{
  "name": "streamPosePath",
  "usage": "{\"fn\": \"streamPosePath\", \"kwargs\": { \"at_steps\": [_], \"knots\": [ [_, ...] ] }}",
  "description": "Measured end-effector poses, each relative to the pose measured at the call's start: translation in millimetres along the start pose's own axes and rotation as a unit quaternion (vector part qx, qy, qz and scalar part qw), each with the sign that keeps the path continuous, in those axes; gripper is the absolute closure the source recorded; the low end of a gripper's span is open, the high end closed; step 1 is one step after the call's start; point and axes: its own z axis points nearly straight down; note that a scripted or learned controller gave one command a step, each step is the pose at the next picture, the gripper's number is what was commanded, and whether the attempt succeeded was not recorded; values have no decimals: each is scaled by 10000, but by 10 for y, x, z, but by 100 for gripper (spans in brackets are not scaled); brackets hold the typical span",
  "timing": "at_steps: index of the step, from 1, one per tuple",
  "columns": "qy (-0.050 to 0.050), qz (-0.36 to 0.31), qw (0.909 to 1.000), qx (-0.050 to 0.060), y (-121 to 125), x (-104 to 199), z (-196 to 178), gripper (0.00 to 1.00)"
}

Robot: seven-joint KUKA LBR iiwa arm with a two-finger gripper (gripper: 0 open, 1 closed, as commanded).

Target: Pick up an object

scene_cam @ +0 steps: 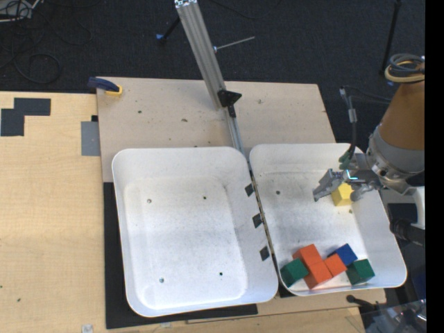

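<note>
We saw the gripper (340, 188) over the right bin (291, 165), toward its far right side, fingers clenched on a yellow block (341, 196). Nearer the camera in that bin, apart from the block, lay a cluster of orange (313, 262), green (360, 271) and blue blocks (347, 253).

yellow block (341, 197) partly hidden behind jaws, arm (406, 127) cut off right

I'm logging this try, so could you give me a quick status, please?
Gripper low in right bin, yellow block between fingers. Other blocks piled at near edge, apart. Nothing in the way.
</note>
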Motion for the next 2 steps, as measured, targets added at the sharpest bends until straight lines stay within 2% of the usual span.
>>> {"fn": "streamPosePath", "kwargs": {
  "at_steps": [1, 2],
  "knots": [
    [-5, 17, 10000, -25, 5, -15, -22, 0],
    [0, 6, 10000, 12, -14, 10, 625, 0]
  ]
}}
